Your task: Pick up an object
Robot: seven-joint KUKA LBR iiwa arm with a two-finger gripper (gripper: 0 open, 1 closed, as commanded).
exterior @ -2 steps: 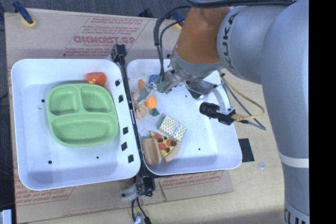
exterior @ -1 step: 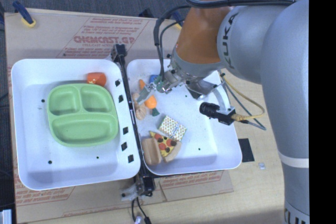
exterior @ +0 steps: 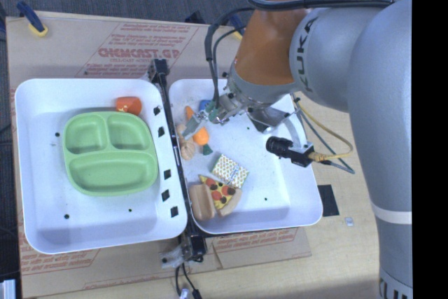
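My gripper (exterior: 219, 112) hangs low over the far left part of the right bin (exterior: 280, 210), under the orange wrist band. Just beside it lie a small blue piece (exterior: 204, 106), an orange carrot-like toy (exterior: 201, 136) and a tan toy (exterior: 187, 128). Nearer the front of that bin rest a checkered wafer (exterior: 229, 170), a pizza slice (exterior: 224, 194) and a tan bun (exterior: 201, 204). The arm's bulk hides the bin's far right corner.
The left bin (exterior: 35, 220) holds a green divided plate (exterior: 110, 153) and a red-orange toy (exterior: 128, 106) at its far edge. A black cable plug (exterior: 287, 149) dangles over the right bin. A clipped divider (exterior: 171, 150) separates the bins.
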